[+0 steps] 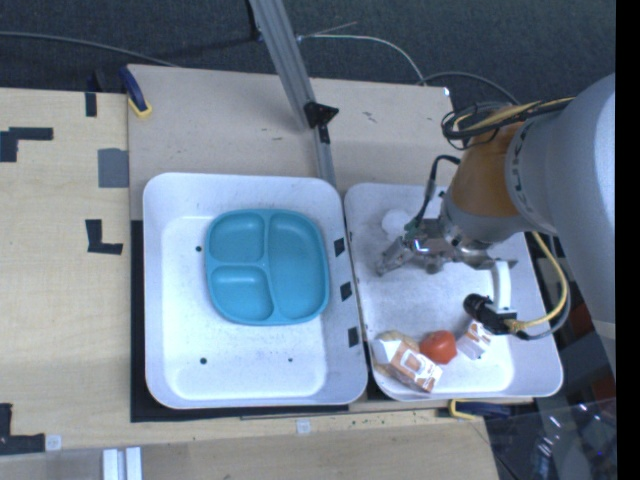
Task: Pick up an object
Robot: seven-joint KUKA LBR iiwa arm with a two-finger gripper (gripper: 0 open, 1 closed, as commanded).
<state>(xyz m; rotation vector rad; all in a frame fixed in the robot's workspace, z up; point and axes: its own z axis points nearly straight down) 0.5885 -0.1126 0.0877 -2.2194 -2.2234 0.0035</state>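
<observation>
**Gripper low in right bin, nothing in it yet**

Arm point(520, 178) comes in from the right of the frame, gripper point(392, 260) down over the upper-left part of the right bin point(530, 373). Fingers look spread, pointing toward the left wall of that bin, with no object between them. Something pale sits just above the fingers near the bin's upper-left corner; too washed out to name.

Candidates for the pick are all along the bottom edge of the right bin, well apart from the gripper:
- red tomato-like ball point(438, 347), bottom centre
- orange-and-white wrapped packet point(407, 361), just left of it, touching or nearly so
- small white-and-red item point(474, 339), just right of the ball

Left bin point(155, 298) holds a teal divided plate point(267, 266); flat and wide, poor target for two fingers.

My read on doing this well: shift toward the bottom of the frame and centre over one item before descending. The ball will likely roll if clipped off-centre, so straddle it squarely. The packet looks easier; close across its narrow side. The three are crowded, so I'd come straight down to avoid shoving neighbours into the bin wall. Watch the yellow cable point(555, 298) near the small item.
</observation>
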